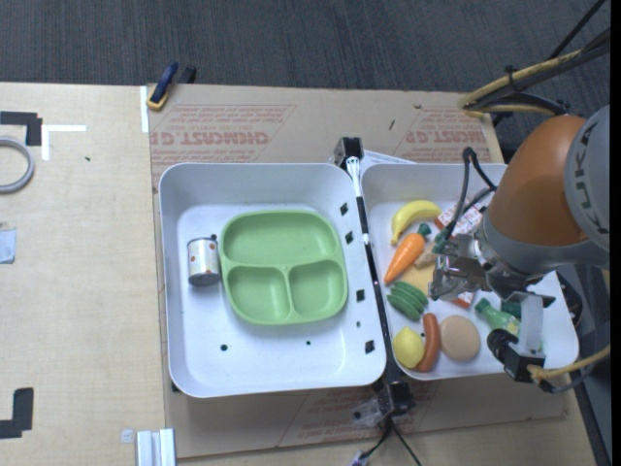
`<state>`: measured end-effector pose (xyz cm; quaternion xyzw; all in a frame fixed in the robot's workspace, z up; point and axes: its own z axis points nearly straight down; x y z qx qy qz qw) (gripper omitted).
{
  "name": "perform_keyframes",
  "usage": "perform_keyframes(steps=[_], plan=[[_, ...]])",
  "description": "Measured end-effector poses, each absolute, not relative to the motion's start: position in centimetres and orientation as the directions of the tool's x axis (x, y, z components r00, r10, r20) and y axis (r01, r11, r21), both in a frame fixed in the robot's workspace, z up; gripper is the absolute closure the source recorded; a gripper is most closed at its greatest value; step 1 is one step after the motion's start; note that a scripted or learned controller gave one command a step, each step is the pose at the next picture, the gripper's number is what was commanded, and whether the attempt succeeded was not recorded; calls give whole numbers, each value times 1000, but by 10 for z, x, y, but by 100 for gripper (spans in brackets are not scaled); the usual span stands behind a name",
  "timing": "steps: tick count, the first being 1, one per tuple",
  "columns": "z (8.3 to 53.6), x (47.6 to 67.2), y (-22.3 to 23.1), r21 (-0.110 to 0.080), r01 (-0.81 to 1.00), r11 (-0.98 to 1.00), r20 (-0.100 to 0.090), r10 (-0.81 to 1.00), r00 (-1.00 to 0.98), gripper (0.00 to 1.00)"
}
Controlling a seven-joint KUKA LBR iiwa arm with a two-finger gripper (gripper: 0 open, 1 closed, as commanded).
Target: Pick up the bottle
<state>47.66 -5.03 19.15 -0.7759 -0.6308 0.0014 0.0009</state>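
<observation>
Light wooden table (78,289), two white bins. The end effector (454,278) hangs over the right bin (561,343); its opening I cannot tell. The green bottle (495,312) lies just beside it, toward the arm, long axis slanting down-right.

This is a robotics lab or test cell, not a home. 2 shallow white bins (175,289) sit side by side on a flattened cardboard sheet (233,129) printed with lettering, laid over a pale plywood surface (78,299) marked with black tape corners (21,124). Dark carpet (291,27) lies beyond. A grey industrial arm with an orange band (539,187) trails loose cables (524,81), and plastic toy food (415,216) fills 1 bin.
</observation>
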Motion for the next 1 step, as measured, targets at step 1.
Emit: perform_keyframes(steps=[1], plan=[[192, 477, 46, -2, 992, -123, -1, 992, 123, 100]])
